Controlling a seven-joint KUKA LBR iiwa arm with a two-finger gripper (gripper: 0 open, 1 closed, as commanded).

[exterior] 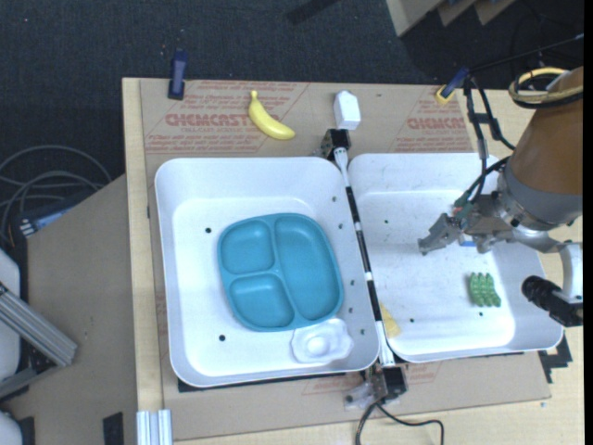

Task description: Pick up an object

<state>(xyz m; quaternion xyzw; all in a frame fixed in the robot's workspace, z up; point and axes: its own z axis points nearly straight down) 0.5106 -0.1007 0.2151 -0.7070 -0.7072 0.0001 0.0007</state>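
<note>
Gripper [443, 236] is seen spread open, empty, above the right bin [408, 188]. Green toy [483, 289] lies at about 5 o'clock from it, near. Fingers should be centred over the toy before descent.

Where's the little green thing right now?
The green object lies in the right bin, toward its right side and near the front, just below the gripper in the camera view.
</note>
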